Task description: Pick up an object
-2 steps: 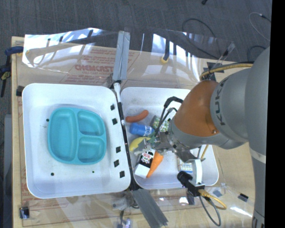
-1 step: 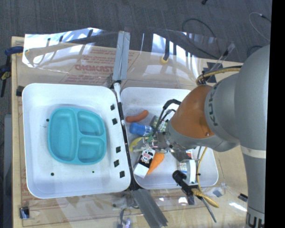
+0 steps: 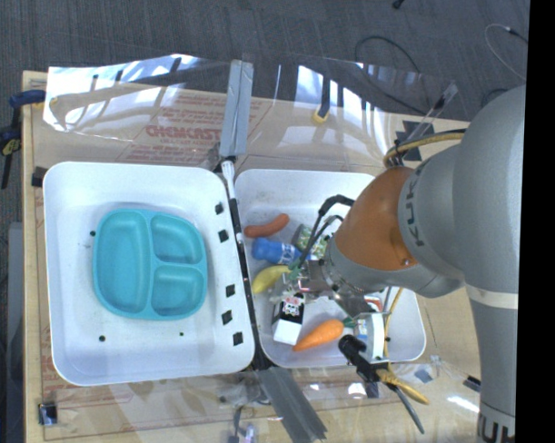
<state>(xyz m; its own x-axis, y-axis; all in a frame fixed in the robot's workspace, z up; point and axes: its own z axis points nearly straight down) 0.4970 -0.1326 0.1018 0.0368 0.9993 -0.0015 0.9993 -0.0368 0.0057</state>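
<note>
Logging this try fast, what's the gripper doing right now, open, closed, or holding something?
Gripper: cannot be told; it is low in the right bin, among the toys.

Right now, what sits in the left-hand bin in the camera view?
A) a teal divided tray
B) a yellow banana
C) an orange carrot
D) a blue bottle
A: the teal divided tray lies alone in the left bin, while the carrot, banana and blue bottle all lie in the right bin under the arm.
</note>
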